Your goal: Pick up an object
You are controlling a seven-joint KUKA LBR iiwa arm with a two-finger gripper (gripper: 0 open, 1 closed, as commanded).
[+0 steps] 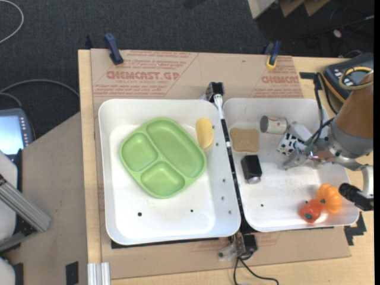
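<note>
I see my pincer [292, 159] down inside the right bin [279, 215], near its right side, with the grey arm [350, 129] coming in from the right. Its two thin metal fingers [287, 162] point left and a bit down, and they look spread apart with nothing between them, though they are small and a little hard to read. The thing closest to the pincer is a small white block with black spots [289, 141], like a dice. It sits just above the fingertips, touching or almost touching them; I cannot tell which. So I think the next move has to go a little toward the back of the bin, not sideways. A short grey and white tube [272, 124] lies further back, with its long side running left to right. A black block [252, 167] lies to the left of the pincer, well apart, with its long side running front to back. A tan square [244, 139] lies flat just behind it. An orange and red toy pepper pair [320, 203] rests near the front right corner. The left bin [110, 177] has a green plate with three parts [161, 157] and a yellow lump [205, 133] beside it.
</note>
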